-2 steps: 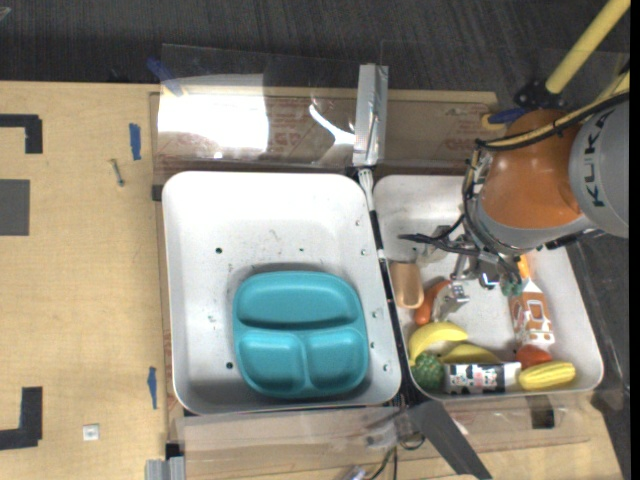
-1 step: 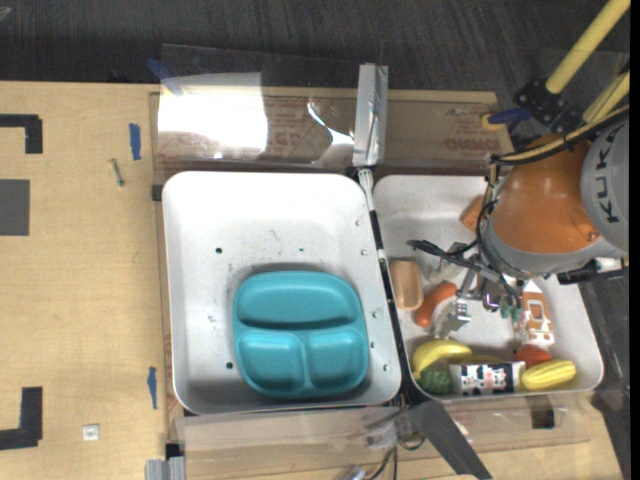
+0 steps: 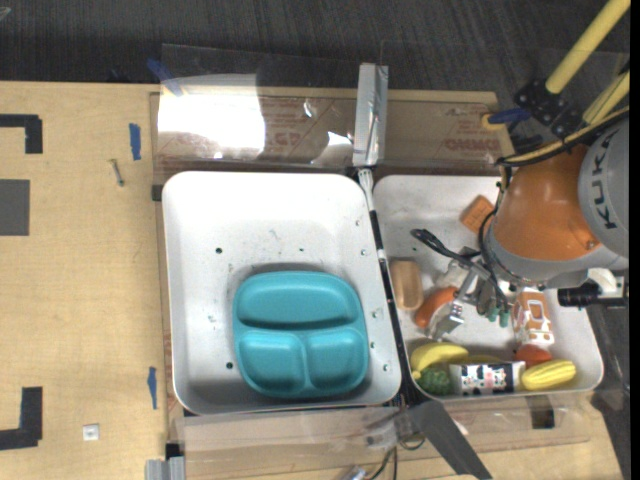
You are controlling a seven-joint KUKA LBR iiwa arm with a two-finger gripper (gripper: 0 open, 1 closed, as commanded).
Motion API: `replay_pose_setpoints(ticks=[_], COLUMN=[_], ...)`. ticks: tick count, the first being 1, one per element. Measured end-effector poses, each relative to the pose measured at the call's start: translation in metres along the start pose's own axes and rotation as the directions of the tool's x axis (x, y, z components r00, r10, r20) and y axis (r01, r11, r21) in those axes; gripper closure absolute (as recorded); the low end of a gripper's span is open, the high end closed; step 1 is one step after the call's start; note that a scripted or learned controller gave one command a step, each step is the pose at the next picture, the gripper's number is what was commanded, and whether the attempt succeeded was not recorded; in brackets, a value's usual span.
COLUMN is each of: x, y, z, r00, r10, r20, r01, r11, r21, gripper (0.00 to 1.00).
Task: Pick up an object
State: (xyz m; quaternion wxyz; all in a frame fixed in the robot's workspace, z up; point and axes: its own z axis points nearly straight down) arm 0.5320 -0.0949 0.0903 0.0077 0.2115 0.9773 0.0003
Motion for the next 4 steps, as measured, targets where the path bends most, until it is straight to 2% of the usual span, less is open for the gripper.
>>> replay_pose_setpoints(ticks=[1,2,3,4], x=[-0.103,-0.050,-0.053,-0.069], y=[0.031,0.026,0.027,0.095], z=[0.004,0.000,-0.012,-0.098], r00=[0.989,0.988,0.988,0.972], r10=[0.150,0.157,0.155,0.235], r20=[-0.004,-0.012,-0.001,-0.004], r01=[-0.150,-0.157,-0.155,-0.235], r11=[0.989,0.988,0.988,0.972], r21=[0.002,0.005,0.002,-0.001], gripper=[0.00,0.00,1.00,1.00])
